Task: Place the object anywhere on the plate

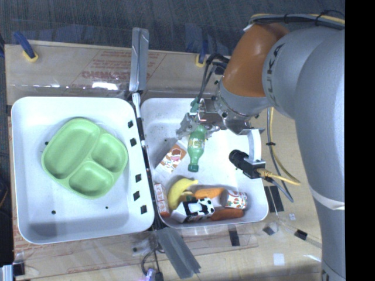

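The gripper [198, 127] is seen over the right bin [159, 115], at the end of the grey arm [304, 98] that reaches in from the right. Its fingers are closed on the upper end of a green bottle [195, 148], which hangs from them at a slight tilt, its capped end pointing down and a little to the left of the gripper. Whether the bottle's lower end touches the bin floor cannot be told.

Just to the lower left of the gripper, beside the bottle, a small orange-and-white packet [173, 157] is laid flat. Further below the gripper, along the near wall of the same bin, several things are crowded together: a banana [179, 192], an orange carrot [210, 192] touching it, and a black-and-white cow-patterned box [198, 208] in front of both.

Well to the left of the gripper, across the divider, the left bin [76, 218] is found. A green plate [85, 157] with three compartments is set in it, well apart from the bottle and with nothing on it.
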You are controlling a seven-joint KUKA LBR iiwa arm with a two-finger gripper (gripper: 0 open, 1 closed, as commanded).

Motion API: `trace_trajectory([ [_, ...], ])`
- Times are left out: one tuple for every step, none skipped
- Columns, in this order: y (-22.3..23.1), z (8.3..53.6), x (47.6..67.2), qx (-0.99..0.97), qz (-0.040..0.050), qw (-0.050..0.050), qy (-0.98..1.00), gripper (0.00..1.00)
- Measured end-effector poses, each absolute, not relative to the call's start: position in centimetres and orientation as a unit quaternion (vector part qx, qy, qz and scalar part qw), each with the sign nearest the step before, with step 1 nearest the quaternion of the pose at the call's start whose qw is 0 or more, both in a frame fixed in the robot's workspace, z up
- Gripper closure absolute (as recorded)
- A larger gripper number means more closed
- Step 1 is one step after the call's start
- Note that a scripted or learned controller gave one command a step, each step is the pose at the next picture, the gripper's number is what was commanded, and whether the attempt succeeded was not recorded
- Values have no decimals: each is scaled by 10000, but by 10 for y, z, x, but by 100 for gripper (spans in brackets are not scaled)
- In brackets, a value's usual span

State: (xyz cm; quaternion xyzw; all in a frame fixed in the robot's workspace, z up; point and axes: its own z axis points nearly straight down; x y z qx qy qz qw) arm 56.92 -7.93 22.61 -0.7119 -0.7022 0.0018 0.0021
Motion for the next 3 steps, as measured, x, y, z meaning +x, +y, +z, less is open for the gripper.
trace_trajectory([
  [4,191,570,-6518,17,21,-7584,100],
  [51,192,579,-5902,3,0,-8072,100],
  [51,192,579,-5904,3,-1,-8071,0],
])
